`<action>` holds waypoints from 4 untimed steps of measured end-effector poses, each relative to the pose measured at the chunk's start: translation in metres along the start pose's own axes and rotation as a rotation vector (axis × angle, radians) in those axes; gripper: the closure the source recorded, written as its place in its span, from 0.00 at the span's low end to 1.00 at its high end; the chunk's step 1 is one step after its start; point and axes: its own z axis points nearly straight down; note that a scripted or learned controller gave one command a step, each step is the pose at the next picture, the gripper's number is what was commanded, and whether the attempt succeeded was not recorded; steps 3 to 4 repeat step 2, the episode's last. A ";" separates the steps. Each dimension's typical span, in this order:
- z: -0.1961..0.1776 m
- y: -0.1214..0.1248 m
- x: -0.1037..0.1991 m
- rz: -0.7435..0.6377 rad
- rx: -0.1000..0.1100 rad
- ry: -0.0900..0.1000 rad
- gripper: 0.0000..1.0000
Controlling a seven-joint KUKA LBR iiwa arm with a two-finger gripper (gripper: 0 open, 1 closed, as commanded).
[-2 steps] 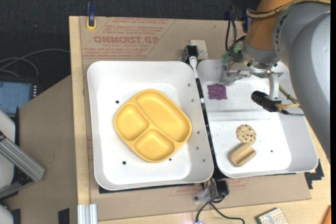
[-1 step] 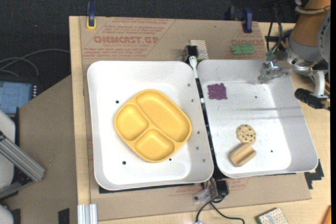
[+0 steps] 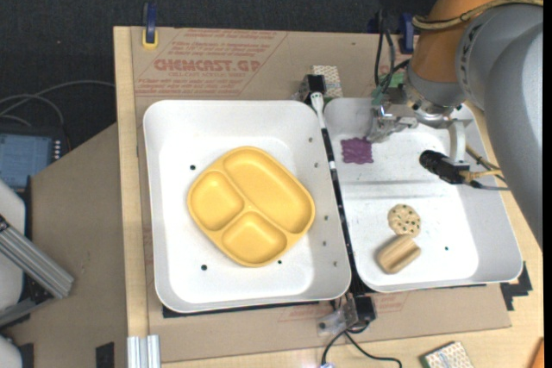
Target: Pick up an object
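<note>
Gripper (image 3: 382, 127) just beside purple piece (image 3: 356, 151) in right bin (image 3: 470, 241); its opening: can't tell. Centre over piece, descend vert. before closing

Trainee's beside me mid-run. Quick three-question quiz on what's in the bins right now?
1. True or false: the yellow divided plate shares a bin with the cookie.
2. Which thing is the pincer nearest? A cookie; B purple piece; C tan cylinder.
3. How many loose things lie in the right bin?
Key: 1 false, the plate lies in the left bin. 2 B. 3 three.
</note>
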 end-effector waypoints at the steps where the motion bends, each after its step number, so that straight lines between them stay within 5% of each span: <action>1: -0.037 0.000 -0.036 0.010 -0.010 -0.007 1.00; 2: -0.029 0.000 0.015 0.003 -0.001 -0.002 1.00; 4: -0.029 0.000 0.015 0.003 -0.001 -0.002 1.00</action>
